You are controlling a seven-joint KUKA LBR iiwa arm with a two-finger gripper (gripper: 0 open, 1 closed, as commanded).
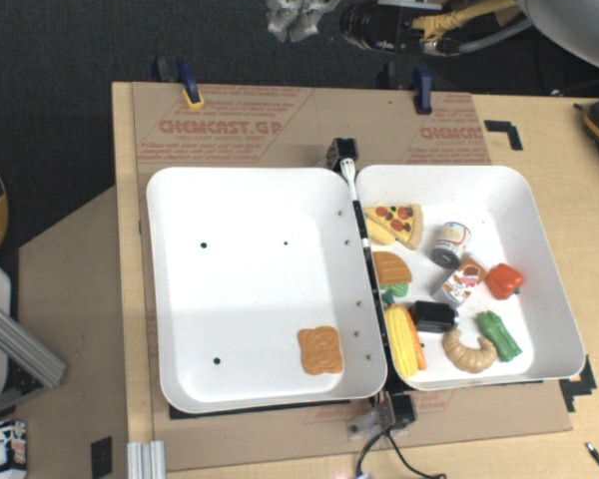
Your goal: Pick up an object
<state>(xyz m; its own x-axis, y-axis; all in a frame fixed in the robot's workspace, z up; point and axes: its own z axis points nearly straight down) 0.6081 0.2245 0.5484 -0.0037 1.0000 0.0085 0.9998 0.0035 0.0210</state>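
The right bin (pixel 539 267) holds several toy foods: a pizza slice (pixel 395 223), a small can (pixel 450 243), a white and red carton (pixel 462 281), a red pepper (pixel 503 280), a bun (pixel 390 266), a corn cob (pixel 403 337), a black block (pixel 432 315), a croissant (pixel 469 351) and a green vegetable (pixel 498 334). An orange waffle-like piece (pixel 320 350) lies alone near the front right corner of the left bin (pixel 240 267). My gripper (pixel 298 13) hangs blurred at the top of the view, well beyond both bins and high above the bench.
Both bins rest on a brown board (pixel 280 128) held by blue clamps (pixel 191 83) at its far edge. A black divider clip (pixel 341 153) sits where the bins meet. Dark floor surrounds the board, and a metal rail (pixel 20 342) lies at the left.
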